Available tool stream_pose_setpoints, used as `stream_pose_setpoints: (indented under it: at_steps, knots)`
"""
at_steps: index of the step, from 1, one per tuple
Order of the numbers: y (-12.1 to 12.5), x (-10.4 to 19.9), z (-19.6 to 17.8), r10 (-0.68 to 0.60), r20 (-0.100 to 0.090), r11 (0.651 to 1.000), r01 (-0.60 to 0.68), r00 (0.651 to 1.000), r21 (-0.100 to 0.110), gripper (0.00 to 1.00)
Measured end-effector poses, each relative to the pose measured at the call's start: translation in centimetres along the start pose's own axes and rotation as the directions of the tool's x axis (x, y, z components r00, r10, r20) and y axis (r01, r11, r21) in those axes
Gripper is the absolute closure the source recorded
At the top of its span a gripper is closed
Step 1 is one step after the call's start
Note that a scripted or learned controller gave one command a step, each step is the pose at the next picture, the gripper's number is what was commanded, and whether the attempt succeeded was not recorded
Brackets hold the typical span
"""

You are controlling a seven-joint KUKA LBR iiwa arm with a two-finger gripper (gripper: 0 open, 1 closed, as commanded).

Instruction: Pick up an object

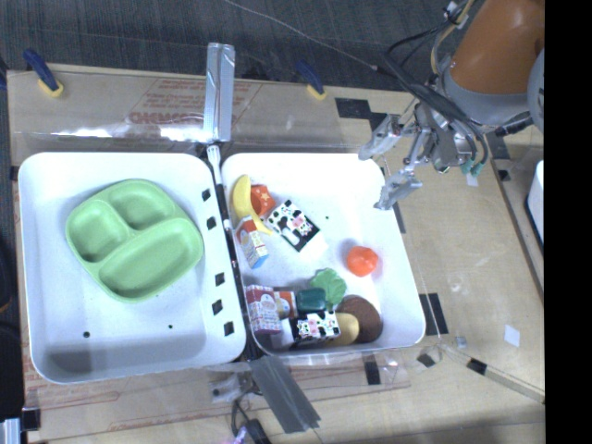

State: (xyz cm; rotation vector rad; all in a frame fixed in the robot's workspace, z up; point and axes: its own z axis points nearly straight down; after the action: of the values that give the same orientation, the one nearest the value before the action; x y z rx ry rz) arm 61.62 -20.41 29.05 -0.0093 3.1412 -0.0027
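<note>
My gripper (388,167) hangs over the right bin's far right corner with its fingers spread and nothing between them. The right bin (398,248) holds several small items: a yellow banana (240,194), a red piece (262,198), a black-and-white cow-print box (293,225), a small carton (252,244), an orange ball (363,260), a green leafy toy (329,285), a brown oval (363,315) and a second cow-print box (316,326). The orange ball lies below and slightly left of the gripper.
The left bin (55,331) holds a green divided plate (135,238). A metal bar (220,91) stands at the seam between the bins. Blue clamps (43,72) sit on the bench's far edge. Cables run along the arm at upper right.
</note>
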Motion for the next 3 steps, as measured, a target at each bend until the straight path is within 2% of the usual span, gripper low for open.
stream_pose_setpoints:
  at_steps: [1,2,3]
  knots:
    - [6.0,6.7,9.5,0.19,-0.004,0.982,-0.19,0.982,-0.002,0.0]
    - [9.0,-2.5,17.9,0.143,0.003,0.99,-0.143,0.99,-0.003,0.0]
    - [-0.8,0.9,19.4,0.281,0.006,0.96,-0.281,0.96,0.0,0.0]
